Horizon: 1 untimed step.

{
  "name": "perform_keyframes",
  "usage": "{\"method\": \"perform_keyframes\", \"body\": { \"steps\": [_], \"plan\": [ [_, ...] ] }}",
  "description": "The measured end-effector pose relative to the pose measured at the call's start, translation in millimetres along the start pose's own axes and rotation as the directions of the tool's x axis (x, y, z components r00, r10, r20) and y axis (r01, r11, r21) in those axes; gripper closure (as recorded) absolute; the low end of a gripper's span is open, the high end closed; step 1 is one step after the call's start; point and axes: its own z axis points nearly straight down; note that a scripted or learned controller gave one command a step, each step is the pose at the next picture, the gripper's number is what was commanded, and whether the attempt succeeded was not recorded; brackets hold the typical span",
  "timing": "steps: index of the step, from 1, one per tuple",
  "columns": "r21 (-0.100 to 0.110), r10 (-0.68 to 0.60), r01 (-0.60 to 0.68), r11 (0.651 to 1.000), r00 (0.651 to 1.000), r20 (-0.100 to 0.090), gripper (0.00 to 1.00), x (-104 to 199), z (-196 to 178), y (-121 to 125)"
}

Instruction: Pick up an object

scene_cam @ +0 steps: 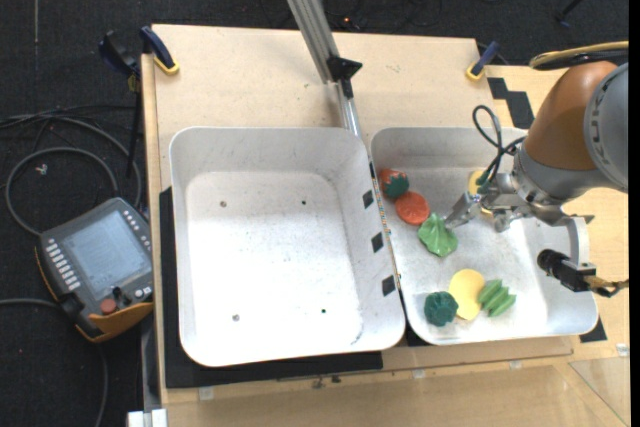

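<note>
Over the right bin (pixel 560 310) we see the gripper (pixel 462 212) reaching in from the arm (pixel 575 140), its tip low above a crumpled green leaf-shaped piece (pixel 437 237). Whether anything sits in its grasp we cannot tell, since the tip is small and dark against the bin floor. Nothing looks lifted; the leaf piece seems to lie flat on the white surface.

Just beside it, toward the dividing wall, lie an orange round piece (pixel 411 208) and a small orange and green item (pixel 394 182). Nearer the front edge, a dark green lump (pixel 439 307), a yellow piece (pixel 466 291) and a light green ridged piece (pixel 497 298) huddle together, touching or nearly so. Next door sits the left bin (pixel 200 155).

We judge the leaf piece to be light, soft and floppy, likely to fold or slide rather than resist. We would pinch it across its raised, bunched middle, not at a thin edge, and close gently so it does not squirt out
</note>
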Motion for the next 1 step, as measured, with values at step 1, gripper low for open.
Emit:
{"method": "perform_keyframes", "body": {
  "steps": [1],
  "plan": [
    [-0.006, -0.001, 0.001, 1.000, 1.000, 0.001, 1.00, 0.3, -13.1, 1.8]
  ]
}}
